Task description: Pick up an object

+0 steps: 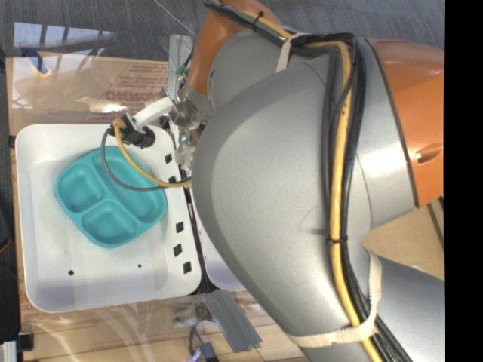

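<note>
**One object waits in the bin, and no grasp is visible yet**

Camera view: one thing is offered for picking, a turquoise divided plate [109,198] with three compartments. It lies flat on the floor of the white bin [45,277], near the hand [181,130] on the side away from the arm, and lower in the picture than the hand. As far as I can see, the plate and the hand are apart and not touching. The hand stands over the far corner of this bin, close to the wall that the bin shares with the second bin [217,276]. The big grey arm [302,172] covers nearly all of that second bin, so I cannot say what lies under it.

The wrist and the cables hide the working end of the hand, so I cannot tell whether it is open or closed. I see nothing carried in it.

My judgement on progress: the task is at its early part. The approach seems done, because the hand is already over the bin which contains the plate. The rest is left to do: to come down beside the plate, to close on its rim or on a divider, and to raise it clear of the bin floor. The plate is low and smooth, so I think the rim is the likeliest place to take hold. The brown surface [75,89] around the bins plays no part in this.
</note>
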Action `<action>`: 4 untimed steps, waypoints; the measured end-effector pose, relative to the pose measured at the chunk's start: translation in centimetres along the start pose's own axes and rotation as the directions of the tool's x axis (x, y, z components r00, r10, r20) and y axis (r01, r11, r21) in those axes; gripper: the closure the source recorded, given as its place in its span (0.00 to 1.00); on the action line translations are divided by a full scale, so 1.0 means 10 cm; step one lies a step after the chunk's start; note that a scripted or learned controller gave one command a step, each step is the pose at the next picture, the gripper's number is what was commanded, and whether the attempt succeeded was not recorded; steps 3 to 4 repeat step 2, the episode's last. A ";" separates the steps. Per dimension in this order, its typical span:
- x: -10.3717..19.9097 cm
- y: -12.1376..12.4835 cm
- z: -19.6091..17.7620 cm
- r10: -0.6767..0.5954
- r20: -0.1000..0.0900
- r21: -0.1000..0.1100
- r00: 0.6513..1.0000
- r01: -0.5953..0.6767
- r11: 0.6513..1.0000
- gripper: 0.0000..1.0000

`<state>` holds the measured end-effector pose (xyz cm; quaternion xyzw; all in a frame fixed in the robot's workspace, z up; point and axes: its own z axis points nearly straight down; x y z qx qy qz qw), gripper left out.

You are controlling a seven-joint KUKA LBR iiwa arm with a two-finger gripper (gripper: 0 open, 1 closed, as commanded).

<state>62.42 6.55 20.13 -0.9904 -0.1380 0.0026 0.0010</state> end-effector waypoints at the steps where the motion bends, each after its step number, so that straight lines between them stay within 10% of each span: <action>1: 0.00 0.00 -0.10 -0.005 0.002 0.000 1.000 0.005 1.000 1.00; 4: 0.00 -0.01 -0.19 -0.010 0.003 0.000 1.000 0.010 1.000 1.00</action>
